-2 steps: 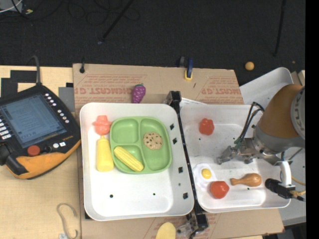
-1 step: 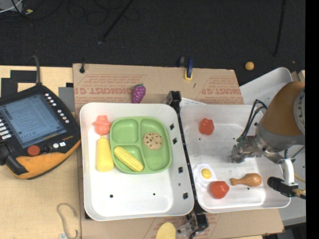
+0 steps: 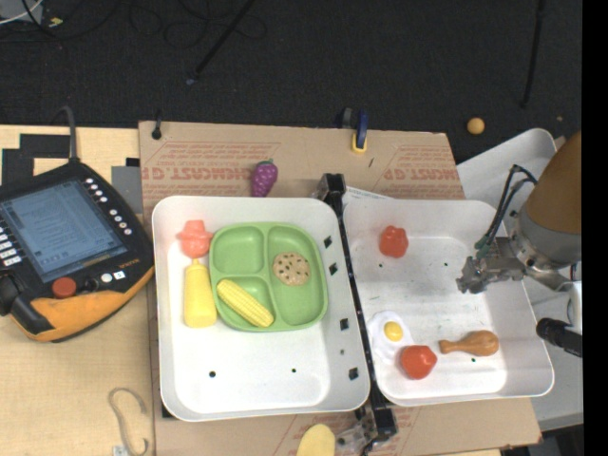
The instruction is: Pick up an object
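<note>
the gripper (image 3: 473, 279) hangs over the right-hand part of the right bin (image 3: 513, 380), at the end of the grey arm (image 3: 556, 207) that comes in from the right. it is a dark, small shape seen from above, and whether it is spread or closed cannot be told; nothing is seen held in it.

well to the gripper's left lies the left bin (image 3: 247, 388), touching the right bin along a dark middle seam. inside it, far left of the gripper, sits a green divided plate (image 3: 242, 255). farther left still, off the bins, a teach pendant (image 3: 66, 250) with a screen rests on the wooden bench (image 3: 57, 388). behind both bins a sheet of cardboard (image 3: 304, 164) lies flat.

on the plate a yellow corn cob (image 3: 245, 303) lies in the lower compartment and a cookie (image 3: 292, 269) in the right one. just left of the plate a yellow bottle (image 3: 198, 295) stands beside it, with a pink toy (image 3: 193, 238) above it.

in the right bin, below the gripper and slightly right, lies a brown drumstick (image 3: 470, 344). a red tomato (image 3: 417, 361) sits below and left of the gripper, a fried egg (image 3: 391, 331) just beside it. a red pepper (image 3: 393, 242) rests left of the gripper and a little farther back. a purple grape bunch (image 3: 264, 177) lies on the cardboard, far left and behind.
</note>
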Action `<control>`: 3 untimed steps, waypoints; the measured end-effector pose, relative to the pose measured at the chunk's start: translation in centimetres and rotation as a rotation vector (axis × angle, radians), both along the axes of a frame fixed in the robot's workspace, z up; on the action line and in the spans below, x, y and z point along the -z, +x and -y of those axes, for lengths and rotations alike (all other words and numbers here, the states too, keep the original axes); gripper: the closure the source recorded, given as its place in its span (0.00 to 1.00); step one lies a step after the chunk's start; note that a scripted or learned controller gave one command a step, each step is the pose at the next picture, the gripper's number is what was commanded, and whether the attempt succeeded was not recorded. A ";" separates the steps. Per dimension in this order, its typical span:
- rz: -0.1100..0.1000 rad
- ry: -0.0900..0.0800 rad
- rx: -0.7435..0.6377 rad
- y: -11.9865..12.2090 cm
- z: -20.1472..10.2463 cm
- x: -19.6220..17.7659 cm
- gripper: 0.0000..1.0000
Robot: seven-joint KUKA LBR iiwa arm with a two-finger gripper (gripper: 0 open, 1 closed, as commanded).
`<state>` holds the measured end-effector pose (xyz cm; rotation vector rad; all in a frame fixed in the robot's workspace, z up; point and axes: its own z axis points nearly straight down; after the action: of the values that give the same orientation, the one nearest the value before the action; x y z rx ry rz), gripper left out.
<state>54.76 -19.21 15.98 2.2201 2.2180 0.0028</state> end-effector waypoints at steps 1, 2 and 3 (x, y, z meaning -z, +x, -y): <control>-0.002 0.001 0.000 0.0 -0.1 -4.2 1.00; -0.003 0.001 -0.001 0.0 0.1 -6.9 1.00; -0.002 0.002 -0.005 4.1 -4.0 -7.2 1.00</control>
<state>58.81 -15.17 23.22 2.2171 2.2258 0.0027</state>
